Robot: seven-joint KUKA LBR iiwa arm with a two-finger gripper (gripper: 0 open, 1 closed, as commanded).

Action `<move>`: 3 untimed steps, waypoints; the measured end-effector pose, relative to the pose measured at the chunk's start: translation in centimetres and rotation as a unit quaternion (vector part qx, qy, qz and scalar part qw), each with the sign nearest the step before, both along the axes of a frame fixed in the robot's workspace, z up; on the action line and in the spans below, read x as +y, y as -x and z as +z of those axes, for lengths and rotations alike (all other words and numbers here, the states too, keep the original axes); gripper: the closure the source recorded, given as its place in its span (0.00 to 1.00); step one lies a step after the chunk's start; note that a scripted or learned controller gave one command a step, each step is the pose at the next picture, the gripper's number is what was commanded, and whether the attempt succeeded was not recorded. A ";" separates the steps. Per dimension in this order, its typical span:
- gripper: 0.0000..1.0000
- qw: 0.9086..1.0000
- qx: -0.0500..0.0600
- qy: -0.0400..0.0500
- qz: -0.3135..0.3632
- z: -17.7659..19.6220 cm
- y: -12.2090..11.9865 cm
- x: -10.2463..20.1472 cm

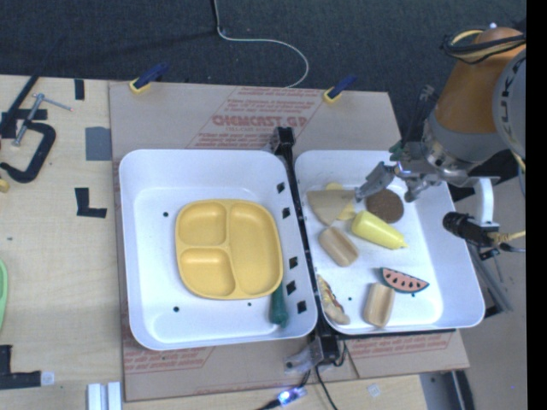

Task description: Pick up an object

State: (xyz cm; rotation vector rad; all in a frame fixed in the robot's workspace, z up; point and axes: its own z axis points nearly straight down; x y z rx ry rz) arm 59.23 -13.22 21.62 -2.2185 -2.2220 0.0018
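Note:
My gripper hangs over the back part of the right bin, its two fingers spread open with nothing between them. Just below it lies a round brown disc. A yellow cone-shaped piece rests against the front of the disc. To the left are a beige wedge and a tan bread roll. Nearer the front lie a watermelon slice, a tan bread chunk and a pale speckled piece by the bin's left wall.
The left bin holds a yellow divided plate and a green item at its front right corner. The arm's orange band rises at the right. A black clamp lies on the bench at far left.

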 end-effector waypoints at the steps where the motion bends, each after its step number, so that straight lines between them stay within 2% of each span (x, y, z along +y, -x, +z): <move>1: 0.00 1.000 0.001 0.001 0.000 -13.9 -0.9 -1.5; 2: 1.00 1.000 -0.001 0.001 0.000 -12.1 -1.1 -1.4; 3: 1.00 1.000 -0.006 -0.002 0.006 -2.5 -4.0 9.3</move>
